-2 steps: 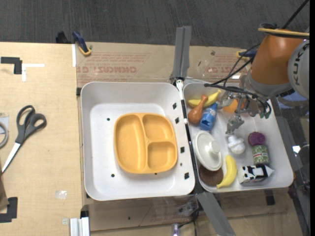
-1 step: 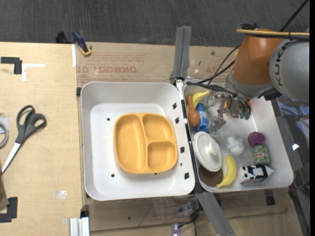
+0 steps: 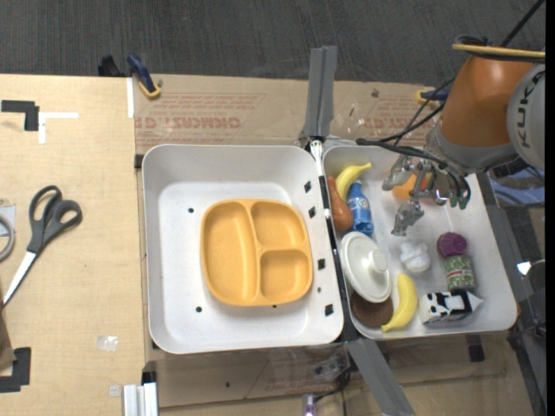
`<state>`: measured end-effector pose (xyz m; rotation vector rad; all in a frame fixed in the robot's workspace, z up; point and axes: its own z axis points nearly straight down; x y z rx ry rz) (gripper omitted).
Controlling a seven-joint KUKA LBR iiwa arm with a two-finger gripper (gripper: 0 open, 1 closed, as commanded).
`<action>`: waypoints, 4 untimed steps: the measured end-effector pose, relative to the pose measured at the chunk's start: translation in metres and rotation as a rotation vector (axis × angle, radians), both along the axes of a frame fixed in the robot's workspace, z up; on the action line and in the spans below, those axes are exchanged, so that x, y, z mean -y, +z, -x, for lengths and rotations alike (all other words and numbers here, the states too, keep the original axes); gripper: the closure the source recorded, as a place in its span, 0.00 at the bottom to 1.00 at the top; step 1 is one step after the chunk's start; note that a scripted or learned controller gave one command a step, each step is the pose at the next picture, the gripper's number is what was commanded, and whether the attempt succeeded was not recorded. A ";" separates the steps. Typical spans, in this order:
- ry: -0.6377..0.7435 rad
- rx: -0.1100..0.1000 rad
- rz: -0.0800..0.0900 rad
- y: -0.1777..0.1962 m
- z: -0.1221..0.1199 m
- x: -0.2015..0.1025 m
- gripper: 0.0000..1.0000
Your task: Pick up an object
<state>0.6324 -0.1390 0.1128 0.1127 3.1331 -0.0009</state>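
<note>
Lying nearest in the right bin are a banana and a black-and-white carton, with a white bowl, a purple ball and a blue bottle beyond. Farther back, the jaws hang over that bin; whether they are spread cannot be told. The left bin holds a yellow divided plate.

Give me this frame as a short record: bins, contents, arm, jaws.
left bin: yellow divided plate
right bin: two bananas, blue bottle, white bowl, purple object, small jar, black-and-white carton
arm: over right bin's far end
gripper: low over the bin, nothing visibly between jaws
bench: scissors left of bins
</note>
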 end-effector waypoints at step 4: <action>-0.345 0.000 -0.002 0.143 -0.010 -0.048 1.00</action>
